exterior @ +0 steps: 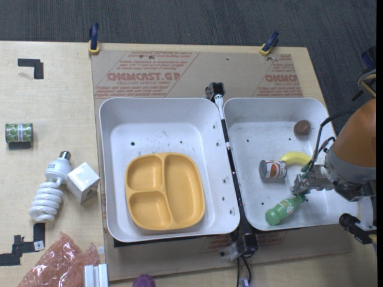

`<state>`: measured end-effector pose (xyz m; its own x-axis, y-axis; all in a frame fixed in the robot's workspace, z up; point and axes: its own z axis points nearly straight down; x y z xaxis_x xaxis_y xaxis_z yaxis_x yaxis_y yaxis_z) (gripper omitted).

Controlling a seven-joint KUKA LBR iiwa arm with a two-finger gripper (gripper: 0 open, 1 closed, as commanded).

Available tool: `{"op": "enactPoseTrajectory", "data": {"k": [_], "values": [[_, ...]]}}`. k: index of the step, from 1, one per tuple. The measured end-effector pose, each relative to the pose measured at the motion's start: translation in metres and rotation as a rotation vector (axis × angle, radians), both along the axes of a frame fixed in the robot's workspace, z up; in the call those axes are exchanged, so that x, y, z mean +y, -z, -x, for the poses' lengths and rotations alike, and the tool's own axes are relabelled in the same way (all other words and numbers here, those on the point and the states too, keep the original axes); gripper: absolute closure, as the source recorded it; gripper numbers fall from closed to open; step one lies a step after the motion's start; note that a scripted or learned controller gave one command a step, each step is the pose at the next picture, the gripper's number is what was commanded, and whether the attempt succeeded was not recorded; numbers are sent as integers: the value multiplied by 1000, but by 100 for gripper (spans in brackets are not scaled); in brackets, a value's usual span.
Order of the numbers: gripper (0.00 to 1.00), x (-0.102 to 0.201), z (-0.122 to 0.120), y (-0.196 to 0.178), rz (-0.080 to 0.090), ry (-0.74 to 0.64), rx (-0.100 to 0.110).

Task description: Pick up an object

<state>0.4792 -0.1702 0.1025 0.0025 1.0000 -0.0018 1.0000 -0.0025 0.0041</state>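
Here the jaws [301,187] hang low in the right bin [251,115], just above the green bottle's [281,211] neck; whether they are apart or together, I cannot tell. A can [273,170] and banana [295,158] lie beside. The left bin [114,130] holds a yellow tray [164,191].

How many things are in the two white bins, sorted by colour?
Yellow: 2, the divided plate and the banana
Green: 1, the bottle
Brown: 1, the small round thing
White and red: 1, the can
Total: 5
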Motion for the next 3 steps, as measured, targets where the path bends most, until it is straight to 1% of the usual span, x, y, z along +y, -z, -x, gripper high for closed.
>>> {"op": "enactPoseTrajectory", "data": {"k": [1, 2, 3], "values": [[0, 0, 0, 0, 0, -1, 0], [100, -1, -2, -10, 1, 0, -3], [0, 0, -2, -10, 1, 0, -3]]}}
